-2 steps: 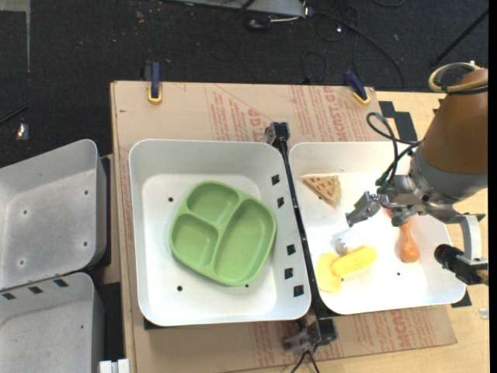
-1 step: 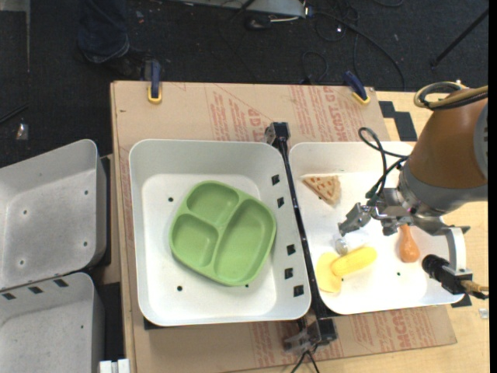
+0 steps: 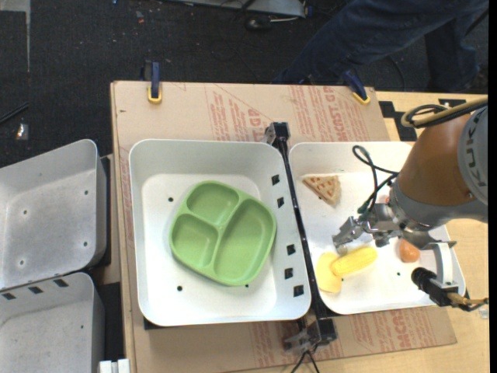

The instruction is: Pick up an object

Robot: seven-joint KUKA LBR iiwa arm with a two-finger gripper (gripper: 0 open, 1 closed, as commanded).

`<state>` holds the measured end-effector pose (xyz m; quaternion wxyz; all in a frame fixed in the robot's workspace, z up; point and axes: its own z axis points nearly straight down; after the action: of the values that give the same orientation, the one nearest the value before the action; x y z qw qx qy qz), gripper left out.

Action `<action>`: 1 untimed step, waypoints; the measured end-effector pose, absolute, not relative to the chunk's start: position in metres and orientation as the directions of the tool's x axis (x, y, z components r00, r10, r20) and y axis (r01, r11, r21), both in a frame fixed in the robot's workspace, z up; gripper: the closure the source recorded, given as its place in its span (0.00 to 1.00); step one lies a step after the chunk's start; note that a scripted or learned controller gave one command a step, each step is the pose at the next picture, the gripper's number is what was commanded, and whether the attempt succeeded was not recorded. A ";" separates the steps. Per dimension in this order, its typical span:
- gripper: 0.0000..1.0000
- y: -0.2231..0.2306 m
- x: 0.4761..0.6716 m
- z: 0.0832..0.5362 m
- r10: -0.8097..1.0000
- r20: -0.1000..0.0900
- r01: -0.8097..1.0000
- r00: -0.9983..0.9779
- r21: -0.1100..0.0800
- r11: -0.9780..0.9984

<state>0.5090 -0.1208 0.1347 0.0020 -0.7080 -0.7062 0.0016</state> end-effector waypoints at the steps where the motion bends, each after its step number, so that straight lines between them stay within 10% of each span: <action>1: 1.00 -0.120 0.510 0.148 1.000 0.000 1.000 0.003 0.000 -0.003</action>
<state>0.5103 -0.1202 0.1476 0.0001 -0.7081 -0.7061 0.0001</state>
